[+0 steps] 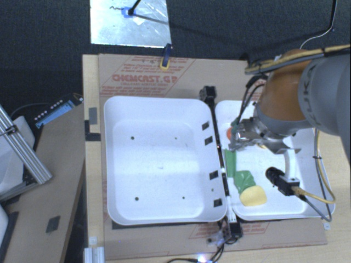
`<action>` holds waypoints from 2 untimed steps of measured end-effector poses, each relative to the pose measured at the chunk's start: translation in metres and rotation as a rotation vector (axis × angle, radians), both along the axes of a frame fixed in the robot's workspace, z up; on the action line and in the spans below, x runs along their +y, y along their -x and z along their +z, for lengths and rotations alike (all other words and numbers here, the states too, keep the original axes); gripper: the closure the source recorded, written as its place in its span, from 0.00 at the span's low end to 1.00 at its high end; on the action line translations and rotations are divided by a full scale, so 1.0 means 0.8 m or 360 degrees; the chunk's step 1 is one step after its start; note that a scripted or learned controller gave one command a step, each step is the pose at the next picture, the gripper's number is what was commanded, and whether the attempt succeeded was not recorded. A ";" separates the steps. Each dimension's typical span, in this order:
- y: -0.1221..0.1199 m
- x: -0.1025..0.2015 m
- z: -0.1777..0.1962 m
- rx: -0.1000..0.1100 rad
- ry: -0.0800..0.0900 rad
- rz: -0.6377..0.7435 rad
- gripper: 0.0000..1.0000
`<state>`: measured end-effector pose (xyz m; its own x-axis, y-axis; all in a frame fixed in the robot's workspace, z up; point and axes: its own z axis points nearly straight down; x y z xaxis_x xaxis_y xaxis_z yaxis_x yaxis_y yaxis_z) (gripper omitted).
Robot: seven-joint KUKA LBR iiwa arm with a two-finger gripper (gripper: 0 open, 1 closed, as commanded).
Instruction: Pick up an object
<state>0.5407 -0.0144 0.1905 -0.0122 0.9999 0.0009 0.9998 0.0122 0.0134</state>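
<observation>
My gripper (239,138) hangs low over the left part of the right bin (307,210), under the grey arm with its orange band (282,95). Just below it a long green piece (230,163) lies along the bin's left wall. A second green lump (244,178) sits below that, touching a yellow rounded object (253,196) near the front wall. A small orange object (229,131) peeks out at the gripper's left side. The arm hides much of the bin's middle and back.
The left bin (159,158) sits beside it, joined by a black-clipped divider (216,152). A black fitting with a yellow cable (281,182) hangs from the arm over the right bin. Brown cardboard (142,75) lies under both bins.
</observation>
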 end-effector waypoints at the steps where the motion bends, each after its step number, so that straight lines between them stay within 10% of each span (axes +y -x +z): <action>1: -0.030 0.028 -0.008 0.0016 0.0000 -0.0009 1.00; 2: -0.042 0.107 0.270 -0.0008 -0.0004 -0.0002 1.00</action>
<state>0.5743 0.0711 0.4065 -0.0107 0.9999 0.0034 0.9998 0.0107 0.0182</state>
